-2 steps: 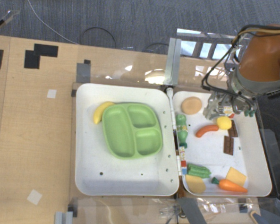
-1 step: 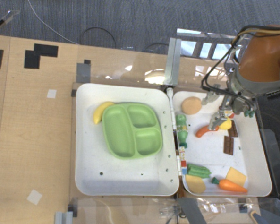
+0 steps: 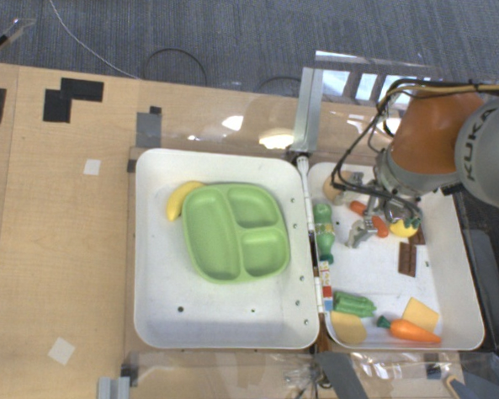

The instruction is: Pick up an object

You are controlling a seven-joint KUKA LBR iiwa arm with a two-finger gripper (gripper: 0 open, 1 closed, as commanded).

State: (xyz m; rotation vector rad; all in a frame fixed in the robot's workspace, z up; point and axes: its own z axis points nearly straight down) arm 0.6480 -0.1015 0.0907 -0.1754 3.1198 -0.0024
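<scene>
Camera view, right of frame: found the tool (image 3: 379, 224) low over the upper part of the right bin (image 3: 448, 287), close above a small yellow piece (image 3: 404, 231) and a red scrap (image 3: 382, 231). Could not tell whether clenched or released. Judged the grasp not yet made. Best centred on one piece alone, lowered straight, closed only once down. Left aside the brown bar (image 3: 407, 260), the carrot (image 3: 414, 332), and the green plate (image 3: 235, 231) in the left bin (image 3: 225, 315).

the green divided plate (image 3: 235, 231) is covering most of the banana (image 3: 179, 200) at its ten o'clock. the arm (image 3: 456, 135) is running off at three o'clock, hiding the right bin's (image 3: 460, 275) twelve o'clock corner and blocking the gripper (image 3: 387, 220).
</scene>
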